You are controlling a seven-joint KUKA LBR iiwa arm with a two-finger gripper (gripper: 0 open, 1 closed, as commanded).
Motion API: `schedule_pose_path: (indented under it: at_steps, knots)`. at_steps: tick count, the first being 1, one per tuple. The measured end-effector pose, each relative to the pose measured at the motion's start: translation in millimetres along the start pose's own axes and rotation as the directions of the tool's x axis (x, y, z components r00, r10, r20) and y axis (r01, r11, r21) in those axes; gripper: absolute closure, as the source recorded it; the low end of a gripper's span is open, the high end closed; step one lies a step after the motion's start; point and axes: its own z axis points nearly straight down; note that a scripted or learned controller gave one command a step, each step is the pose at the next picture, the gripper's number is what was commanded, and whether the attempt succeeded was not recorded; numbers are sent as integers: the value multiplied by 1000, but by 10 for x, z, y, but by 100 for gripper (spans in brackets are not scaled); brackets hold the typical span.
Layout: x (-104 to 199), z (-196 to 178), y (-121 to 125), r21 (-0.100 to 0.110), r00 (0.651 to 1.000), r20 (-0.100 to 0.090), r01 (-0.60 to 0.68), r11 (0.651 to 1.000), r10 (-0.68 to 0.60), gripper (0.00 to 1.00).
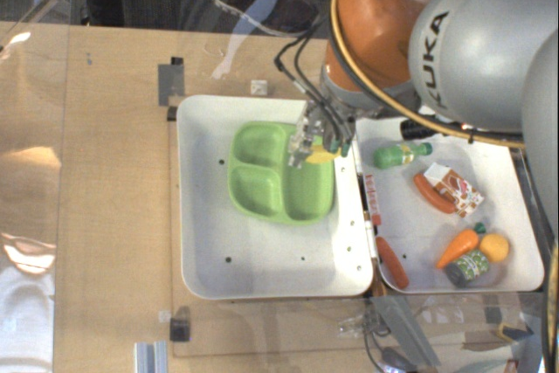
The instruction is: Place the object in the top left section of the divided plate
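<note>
The green divided plate (262,188) lies in the left white bin (262,266), with two small sections on its left and one long section on its right. My gripper (319,149) hangs over the top end of the long right section, near the plate's upper right rim. A small yellow object (321,157) sits between the fingertips, and the fingers are closed on it. The arm's wrist covers the upper part of the object. The plate's top left section (260,144) lies just left of the gripper.
The right bin (515,188) holds a green bottle (402,155), a sausage (431,192), a red and white packet (459,191), a carrot (458,248), a yellow fruit (494,247) and a dark can (469,268). A red sausage (392,263) lies by the dividing rims.
</note>
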Motion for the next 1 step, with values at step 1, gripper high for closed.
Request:
schedule_pose_path:
  at_steps: [1]
  knots:
    - [-338,-137,-5,0,994,2,105,994,-105,100]
